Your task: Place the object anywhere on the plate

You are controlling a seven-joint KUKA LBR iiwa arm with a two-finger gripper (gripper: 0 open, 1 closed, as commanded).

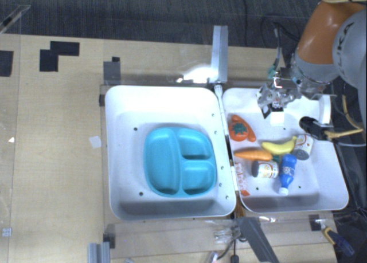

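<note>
A blue divided plate (pixel 178 161) lies in the middle of the left bin (pixel 123 141) with nothing on it. My gripper (pixel 270 104) hangs over the back part of the right bin (pixel 332 190), clear of the pile of objects in front of it. A small white piece (pixel 277 118) shows just beneath the gripper, and I cannot tell whether it is held. The objects lie towards the bin's left and middle: an orange and red toy fruit (pixel 242 130), a carrot (pixel 252 154), a banana (pixel 280 146), a small can (pixel 265 169) and a blue bottle (pixel 287 173).
A raised divider (pixel 225 136) runs between the two bins. A grey upright post (pixel 220 55) stands behind the bins at the middle. A small round item (pixel 303 153) lies at the banana's right end.
</note>
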